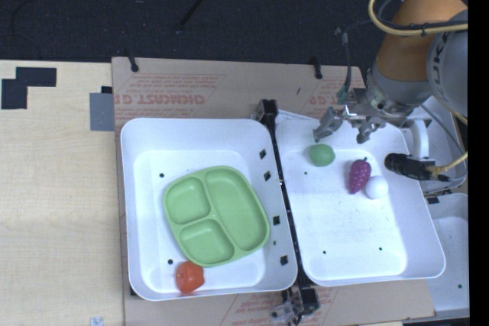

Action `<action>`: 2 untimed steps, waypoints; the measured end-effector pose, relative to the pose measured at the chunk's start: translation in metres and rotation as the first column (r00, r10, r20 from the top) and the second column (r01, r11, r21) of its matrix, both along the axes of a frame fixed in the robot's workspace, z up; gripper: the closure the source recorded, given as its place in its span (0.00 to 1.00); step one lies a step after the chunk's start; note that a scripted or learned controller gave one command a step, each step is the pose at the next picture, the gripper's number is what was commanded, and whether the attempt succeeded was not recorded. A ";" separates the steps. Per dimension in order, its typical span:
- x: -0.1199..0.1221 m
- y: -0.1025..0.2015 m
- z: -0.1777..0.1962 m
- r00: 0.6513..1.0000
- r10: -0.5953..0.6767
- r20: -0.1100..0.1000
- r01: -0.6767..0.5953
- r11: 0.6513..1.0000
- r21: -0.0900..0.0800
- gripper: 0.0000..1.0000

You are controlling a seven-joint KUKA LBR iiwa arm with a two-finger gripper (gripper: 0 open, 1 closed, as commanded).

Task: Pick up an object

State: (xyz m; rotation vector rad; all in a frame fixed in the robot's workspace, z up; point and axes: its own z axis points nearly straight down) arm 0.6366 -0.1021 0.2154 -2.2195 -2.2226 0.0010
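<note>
End effector (pixel 345 127) above green object (pixel 322 155)

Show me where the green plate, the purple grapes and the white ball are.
green plate (pixel 216 215), camera view, on the ridge between its compartments
purple grapes (pixel 359 175), camera view, middle of the bunch
white ball (pixel 376 188), camera view, its centre

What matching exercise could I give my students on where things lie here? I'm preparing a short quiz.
Things:
1. green divided plate
2. orange-red object
3. purple object
4. green round object

Places:
A. right bin, touching the white ball
B. left bin, near corner
C. right bin, just below the gripper
D. left bin, middle

Pairs: 1-D, 2-B, 3-A, 4-C
</note>
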 end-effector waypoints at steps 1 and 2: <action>-0.004 0.001 -0.064 1.000 -0.001 -0.008 0.001 1.000 0.001 0.00; -0.004 0.002 -0.129 1.000 -0.002 -0.008 0.002 1.000 0.002 0.00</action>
